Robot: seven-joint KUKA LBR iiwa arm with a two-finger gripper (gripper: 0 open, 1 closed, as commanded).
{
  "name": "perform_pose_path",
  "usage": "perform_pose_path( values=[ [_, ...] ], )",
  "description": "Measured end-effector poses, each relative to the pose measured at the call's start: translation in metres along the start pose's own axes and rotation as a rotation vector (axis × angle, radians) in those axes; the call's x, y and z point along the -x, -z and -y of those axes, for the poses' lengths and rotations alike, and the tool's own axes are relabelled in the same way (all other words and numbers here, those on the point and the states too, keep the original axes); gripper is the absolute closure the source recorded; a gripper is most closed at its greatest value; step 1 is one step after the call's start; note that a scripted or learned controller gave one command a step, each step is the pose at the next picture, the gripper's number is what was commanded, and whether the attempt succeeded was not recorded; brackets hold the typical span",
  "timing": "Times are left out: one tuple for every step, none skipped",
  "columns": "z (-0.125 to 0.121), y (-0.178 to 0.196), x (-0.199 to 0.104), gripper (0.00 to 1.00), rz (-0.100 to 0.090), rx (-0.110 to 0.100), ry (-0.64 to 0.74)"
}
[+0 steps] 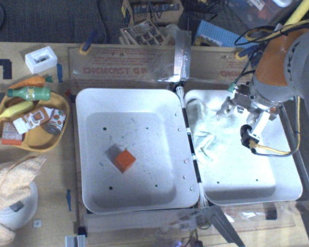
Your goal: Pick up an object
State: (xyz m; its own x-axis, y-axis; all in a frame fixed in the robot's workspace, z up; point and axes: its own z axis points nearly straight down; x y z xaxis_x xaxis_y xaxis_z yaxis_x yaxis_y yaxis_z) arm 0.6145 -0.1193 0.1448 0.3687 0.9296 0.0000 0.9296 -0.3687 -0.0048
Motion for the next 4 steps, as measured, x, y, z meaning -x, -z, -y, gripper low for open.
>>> perform_pose_path(
  values=[
    [-0.029,0.017,0.065,0.0,0.001,0.008,0.006],
    [-0.008,-0.05,-0.023,0.0,0.0,0.005,0.082],
    [0.02,-0.054,-0.011,0.0,-0.006,0.014,-0.102],
    [0.017,0.009,0.024,0.0,0.001,0.007,0.011]
  ],
)
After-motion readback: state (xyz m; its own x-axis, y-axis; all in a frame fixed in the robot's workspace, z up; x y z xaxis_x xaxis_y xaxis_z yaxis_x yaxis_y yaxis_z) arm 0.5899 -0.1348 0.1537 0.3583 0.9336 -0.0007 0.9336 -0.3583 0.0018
